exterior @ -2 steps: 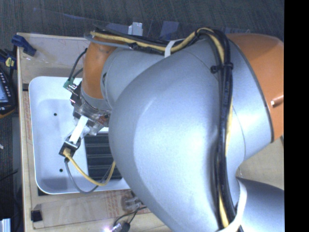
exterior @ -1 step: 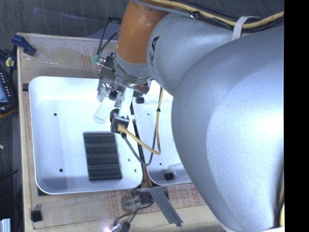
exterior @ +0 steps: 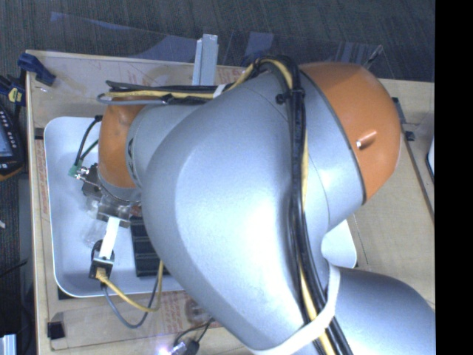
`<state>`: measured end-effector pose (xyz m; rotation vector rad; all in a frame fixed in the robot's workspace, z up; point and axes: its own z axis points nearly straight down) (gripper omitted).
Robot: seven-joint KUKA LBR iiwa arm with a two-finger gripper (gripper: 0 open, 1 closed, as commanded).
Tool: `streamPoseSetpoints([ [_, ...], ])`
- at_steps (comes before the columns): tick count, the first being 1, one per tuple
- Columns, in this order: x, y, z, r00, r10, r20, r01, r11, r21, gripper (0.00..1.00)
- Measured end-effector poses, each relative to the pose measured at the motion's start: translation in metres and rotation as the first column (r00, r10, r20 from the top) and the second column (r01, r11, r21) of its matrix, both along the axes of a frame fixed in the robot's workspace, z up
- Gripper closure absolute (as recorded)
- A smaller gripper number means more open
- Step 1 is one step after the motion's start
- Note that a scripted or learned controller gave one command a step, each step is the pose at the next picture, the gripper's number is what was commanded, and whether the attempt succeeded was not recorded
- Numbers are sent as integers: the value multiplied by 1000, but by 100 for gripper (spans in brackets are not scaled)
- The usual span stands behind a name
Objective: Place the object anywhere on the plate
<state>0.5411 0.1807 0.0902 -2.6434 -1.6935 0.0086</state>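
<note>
The grey arm reaches across from the right and covers most of the bench. Its orange wrist band hangs over the left white bin. Below the band the gripper points down into that bin, near its middle. A dark ribbed block sits just right of the gripper, by the bin's front; I cannot tell whether it belongs to the gripper or lies in the bin. A white strip ending in a black and yellow piece hangs from the gripper toward the bin's front wall.
Yellow and grey cables loop over the left bin's front rim. A blue clamp sits at the bench's far left corner. A grey upright post stands behind the bins. The arm hides the right bin.
</note>
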Motion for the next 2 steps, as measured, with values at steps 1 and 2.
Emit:
streamPoseSetpoints([
  [1,-24,-98,101,982,-190,1,190,982,1,100],
  [2,-67,-18,55,904,-427,-2,427,904,-2,100],
])
